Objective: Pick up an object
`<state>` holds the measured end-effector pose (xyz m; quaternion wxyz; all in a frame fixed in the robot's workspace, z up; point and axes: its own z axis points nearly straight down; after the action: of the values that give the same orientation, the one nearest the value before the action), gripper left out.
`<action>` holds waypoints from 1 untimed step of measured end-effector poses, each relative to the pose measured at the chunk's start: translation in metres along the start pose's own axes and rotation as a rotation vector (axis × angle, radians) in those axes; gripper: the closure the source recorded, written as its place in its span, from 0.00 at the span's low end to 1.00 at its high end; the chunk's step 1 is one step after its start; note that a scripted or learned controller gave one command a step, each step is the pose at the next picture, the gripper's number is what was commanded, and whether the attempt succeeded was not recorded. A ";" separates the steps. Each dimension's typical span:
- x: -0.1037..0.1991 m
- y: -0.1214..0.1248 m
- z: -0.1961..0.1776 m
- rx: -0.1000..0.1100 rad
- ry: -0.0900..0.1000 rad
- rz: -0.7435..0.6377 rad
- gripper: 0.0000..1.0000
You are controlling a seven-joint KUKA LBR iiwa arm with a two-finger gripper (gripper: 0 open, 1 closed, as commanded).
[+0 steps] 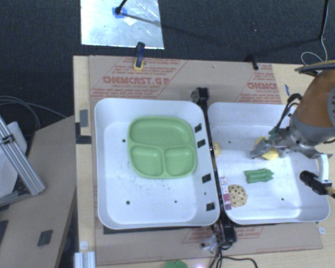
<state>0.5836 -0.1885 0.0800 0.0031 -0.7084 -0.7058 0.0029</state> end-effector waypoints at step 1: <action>0.002 0.005 -0.018 -0.013 -0.002 -0.005 1.00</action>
<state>0.5887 -0.1860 0.0982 -0.0021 -0.7065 -0.7077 -0.0011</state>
